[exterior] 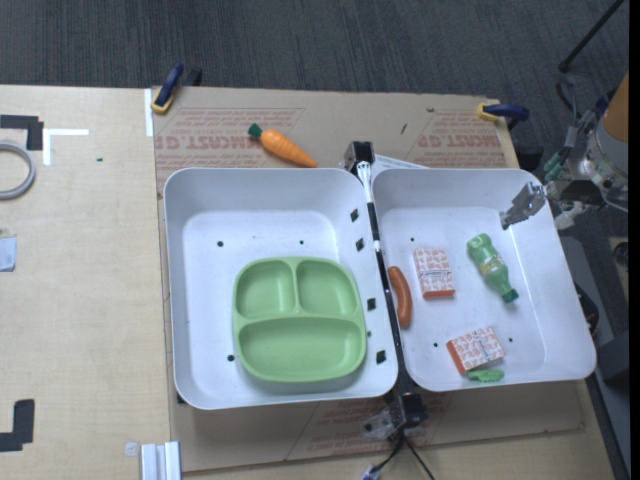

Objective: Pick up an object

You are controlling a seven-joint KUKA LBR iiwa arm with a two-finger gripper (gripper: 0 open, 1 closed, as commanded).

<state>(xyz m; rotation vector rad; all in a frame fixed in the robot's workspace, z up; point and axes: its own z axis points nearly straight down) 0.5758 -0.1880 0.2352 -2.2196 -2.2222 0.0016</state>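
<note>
Arm enters from the right edge, mostly cropped, just the wrist end showing. Gripper (524, 206) pokes in low on the upper right, tilted down-left, metallic fingers (too small and blurry to judge their spacing).

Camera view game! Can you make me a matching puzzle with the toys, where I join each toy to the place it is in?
Things:
1. carrot
2. green plate
3. green bottle
4. sausage

Places:
A. alone in the left bin
B. on the cardboard behind the bins
C. right bin, against its left wall
D. right bin, near its right side

Pairs: 1-B, 2-A, 3-D, 4-C
</note>
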